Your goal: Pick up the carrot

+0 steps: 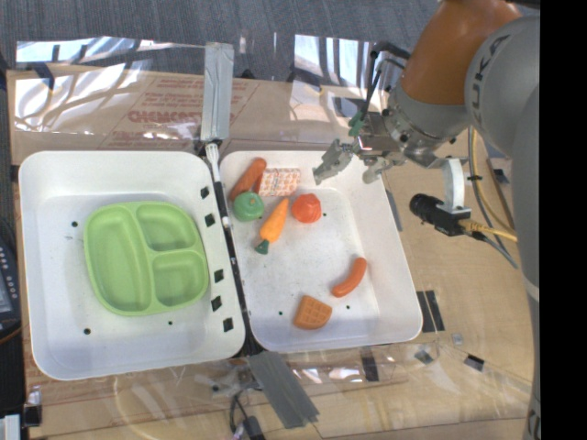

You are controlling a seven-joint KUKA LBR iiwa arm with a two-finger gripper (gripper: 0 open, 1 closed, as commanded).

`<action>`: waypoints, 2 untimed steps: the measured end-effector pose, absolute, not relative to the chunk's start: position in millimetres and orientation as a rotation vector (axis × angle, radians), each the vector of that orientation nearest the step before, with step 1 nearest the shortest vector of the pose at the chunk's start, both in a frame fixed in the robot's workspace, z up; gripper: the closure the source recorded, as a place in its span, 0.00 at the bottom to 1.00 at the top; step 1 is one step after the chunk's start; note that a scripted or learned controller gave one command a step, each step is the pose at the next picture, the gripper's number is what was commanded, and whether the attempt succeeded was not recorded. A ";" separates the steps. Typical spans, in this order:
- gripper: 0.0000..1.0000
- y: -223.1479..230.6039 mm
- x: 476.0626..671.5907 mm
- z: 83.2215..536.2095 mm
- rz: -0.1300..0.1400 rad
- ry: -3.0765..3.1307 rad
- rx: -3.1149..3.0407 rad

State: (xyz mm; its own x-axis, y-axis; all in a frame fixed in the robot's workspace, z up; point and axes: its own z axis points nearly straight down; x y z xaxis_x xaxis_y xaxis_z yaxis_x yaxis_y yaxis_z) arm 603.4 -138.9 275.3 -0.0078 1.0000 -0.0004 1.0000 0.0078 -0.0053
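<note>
Left bin (pixel 37 246): it is holding a green divided plate (pixel 147 257) with three compartments, lying flat near the middle of the floor.
Right bin (pixel 390 273): it is sitting just beside the left one, their inner walls touching, and is bearing all the toy foods.
Back-left cluster: an orange-red sausage-like piece (pixel 248 178) is lying tilted by the left wall, a round green piece (pixel 248 206) just below it, and a pale wrapped item (pixel 279 181) beside them; its print is too blurred to read.
Carrot (pixel 272 225): it is lying tilted in the back-left part of the right bin, green end toward the front, just right of the green piece and untouched.
Tomato (pixel 306 208): it is sitting just right of the carrot's thick end.
Front foods: a waffle-like wedge (pixel 313 313) is resting near the front, a sausage (pixel 349 277) right of it.
Gripper (pixel 351 163): it is hovering over the bin's back-right corner, fingers spread and pinching nothing, well apart from the carrot.
</note>
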 end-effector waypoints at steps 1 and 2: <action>0.00 -183.0 625.1 289.6 0.002 -2.262 -2.180; 0.00 -180.1 658.4 302.0 0.001 -2.479 -1.933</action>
State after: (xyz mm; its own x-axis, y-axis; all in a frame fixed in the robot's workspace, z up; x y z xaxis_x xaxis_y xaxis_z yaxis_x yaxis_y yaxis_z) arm 658.4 -180.1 302.0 -0.2437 0.9698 -0.0023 0.9698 0.2437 0.0006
